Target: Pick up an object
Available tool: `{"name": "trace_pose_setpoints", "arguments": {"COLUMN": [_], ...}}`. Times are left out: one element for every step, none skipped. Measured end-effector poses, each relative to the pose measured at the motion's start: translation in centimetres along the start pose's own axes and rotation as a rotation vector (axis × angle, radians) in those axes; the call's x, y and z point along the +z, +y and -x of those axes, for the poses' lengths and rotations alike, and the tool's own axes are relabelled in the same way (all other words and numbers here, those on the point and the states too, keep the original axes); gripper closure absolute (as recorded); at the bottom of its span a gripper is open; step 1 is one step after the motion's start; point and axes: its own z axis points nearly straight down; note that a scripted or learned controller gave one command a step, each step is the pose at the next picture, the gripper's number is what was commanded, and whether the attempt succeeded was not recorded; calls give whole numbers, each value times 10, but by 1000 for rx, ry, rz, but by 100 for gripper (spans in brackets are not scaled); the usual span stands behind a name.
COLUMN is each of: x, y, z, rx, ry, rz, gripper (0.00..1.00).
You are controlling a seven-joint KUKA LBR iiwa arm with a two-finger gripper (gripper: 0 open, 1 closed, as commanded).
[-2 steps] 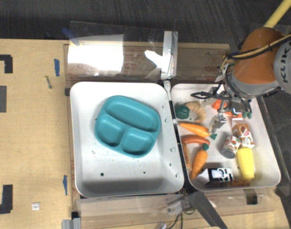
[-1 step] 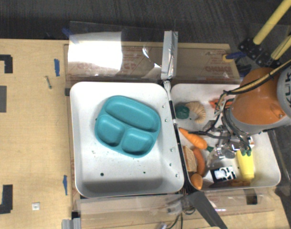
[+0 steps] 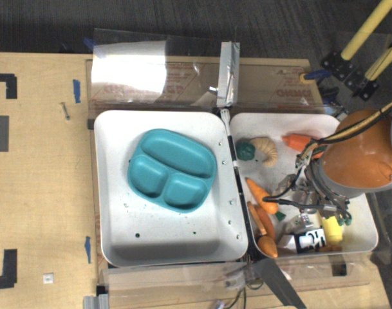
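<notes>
Your view of the right bin [image 3: 369, 234] is partly blocked: the arm [image 3: 363, 153] covers its upper right corner and cuts off the orange piece [image 3: 297, 141] there. You cannot resolve the gripper [image 3: 305, 205] tip against the cables. The black-and-white object [image 3: 309, 239] beneath it is half hidden, its label too small to read. The yellow item [image 3: 332, 230] shows in part.

I see the bench [image 3: 41, 172], a tan board with black corner marks and bits of blue tape. Two shallow white bins sit directly on it, touching side by side: the left bin [image 3: 115, 237] and the right bin [image 3: 366, 234].
</notes>
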Motion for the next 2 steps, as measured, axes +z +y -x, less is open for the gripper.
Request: {"name": "trace_pose_setpoints", "arguments": {"x": [-9,-138], "y": [1,-10], "z": [-1,67], "rx": [-3,-28], "ry": [7,31], "rz": [1,6], "gripper": [100,100]}}
